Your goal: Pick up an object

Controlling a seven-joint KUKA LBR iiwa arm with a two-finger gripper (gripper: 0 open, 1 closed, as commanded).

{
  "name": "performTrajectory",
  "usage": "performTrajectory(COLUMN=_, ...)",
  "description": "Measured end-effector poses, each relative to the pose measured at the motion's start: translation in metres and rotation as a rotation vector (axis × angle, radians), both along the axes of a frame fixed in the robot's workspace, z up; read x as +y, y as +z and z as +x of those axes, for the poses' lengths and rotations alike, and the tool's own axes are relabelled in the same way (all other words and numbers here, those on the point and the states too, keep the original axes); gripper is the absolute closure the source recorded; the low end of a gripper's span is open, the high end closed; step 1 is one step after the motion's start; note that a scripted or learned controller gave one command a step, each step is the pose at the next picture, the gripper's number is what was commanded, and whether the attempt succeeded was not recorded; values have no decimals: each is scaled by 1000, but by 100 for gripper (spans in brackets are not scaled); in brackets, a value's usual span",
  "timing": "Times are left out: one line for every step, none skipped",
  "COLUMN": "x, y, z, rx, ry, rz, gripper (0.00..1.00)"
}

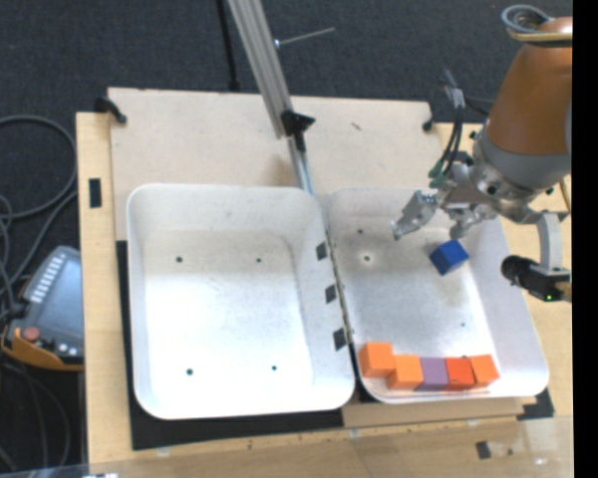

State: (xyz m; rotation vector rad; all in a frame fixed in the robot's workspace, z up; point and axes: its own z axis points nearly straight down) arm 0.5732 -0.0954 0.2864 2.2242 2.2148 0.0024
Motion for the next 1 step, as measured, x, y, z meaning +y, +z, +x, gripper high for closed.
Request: performTrajectory(x=-112, y=-9, z=16, rx=2, ry=-1, rz=-5, gripper=0)
